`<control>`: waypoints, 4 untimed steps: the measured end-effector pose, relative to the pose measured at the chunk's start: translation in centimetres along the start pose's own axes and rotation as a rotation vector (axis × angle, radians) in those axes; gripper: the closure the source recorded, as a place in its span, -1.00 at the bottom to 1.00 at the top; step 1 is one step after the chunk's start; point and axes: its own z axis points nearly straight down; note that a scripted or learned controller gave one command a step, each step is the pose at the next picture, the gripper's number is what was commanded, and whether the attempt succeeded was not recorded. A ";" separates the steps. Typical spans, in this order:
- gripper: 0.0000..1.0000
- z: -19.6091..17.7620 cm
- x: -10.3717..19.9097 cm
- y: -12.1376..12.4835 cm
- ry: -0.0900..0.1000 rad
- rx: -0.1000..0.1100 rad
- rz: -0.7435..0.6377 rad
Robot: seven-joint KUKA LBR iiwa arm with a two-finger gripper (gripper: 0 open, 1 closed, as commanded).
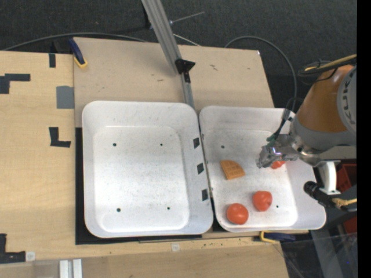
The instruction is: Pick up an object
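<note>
- The arm reaches in from the right over the right bin.
- The gripper hangs low over the bin's right half, near its middle depth.
- Whether it is spread or pressed together, I cannot tell; it looks small and blurred.
- A small red piece lies just beside the gripper on its right, partly hidden; whether they touch is unclear.
- A tan block lies left of the gripper, near the bin's middle.
- Two red balls sit nearer: one at the near edge, the other just right of it.
- The left bin sits beside the right bin.
</note>
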 end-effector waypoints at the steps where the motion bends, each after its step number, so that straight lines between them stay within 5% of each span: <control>1: 1.00 -6.0 0.1 -0.6 0.000 0.000 -0.001; 2: 1.00 -10.5 0.1 -0.5 0.000 0.000 -0.001; 4: 1.00 -8.0 9.9 1.4 0.003 0.007 -0.006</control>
